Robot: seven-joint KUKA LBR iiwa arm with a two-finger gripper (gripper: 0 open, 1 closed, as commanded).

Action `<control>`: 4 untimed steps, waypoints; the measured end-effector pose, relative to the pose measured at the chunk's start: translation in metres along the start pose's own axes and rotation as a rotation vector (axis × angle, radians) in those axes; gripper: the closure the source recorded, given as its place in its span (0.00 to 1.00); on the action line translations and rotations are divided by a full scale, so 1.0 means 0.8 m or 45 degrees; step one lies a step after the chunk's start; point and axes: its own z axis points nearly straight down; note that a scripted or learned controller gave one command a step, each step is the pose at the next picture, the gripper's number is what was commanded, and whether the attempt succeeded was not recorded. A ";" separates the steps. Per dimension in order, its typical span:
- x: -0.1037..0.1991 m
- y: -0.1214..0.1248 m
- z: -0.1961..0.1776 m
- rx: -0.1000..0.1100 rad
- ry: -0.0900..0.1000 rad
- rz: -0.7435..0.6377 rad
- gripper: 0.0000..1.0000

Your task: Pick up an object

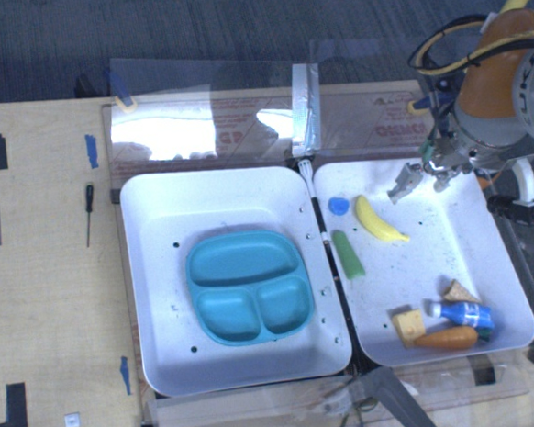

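Note:
My gripper (423, 179) hangs over the far right corner of the right bin (490, 236), its two fingers spread open with nothing between them. A yellow banana (376, 220) lies just left of and below the gripper. Beside it sit a small blue cap (339, 206) and a green pickle-shaped piece (348, 253). At the bin's near right corner lie a blue and white tube (461, 313), an orange carrot (443, 339), a tan block (406, 325) and a brown wedge (459, 290), bunched together.
The left bin (148, 226) holds a teal divided plate (249, 285). A clear panel with a metal post (304, 108) stands behind both bins. A screwdriver (88, 211) lies on the bench at the left.

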 end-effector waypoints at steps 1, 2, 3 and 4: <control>0.082 0.006 0.065 -0.016 -0.006 -0.195 0.00; 0.079 0.008 0.048 -0.026 -0.012 -0.192 1.00; 0.079 0.008 0.050 -0.023 -0.011 -0.191 0.00; 0.022 -0.048 0.066 -0.012 -0.005 0.263 0.00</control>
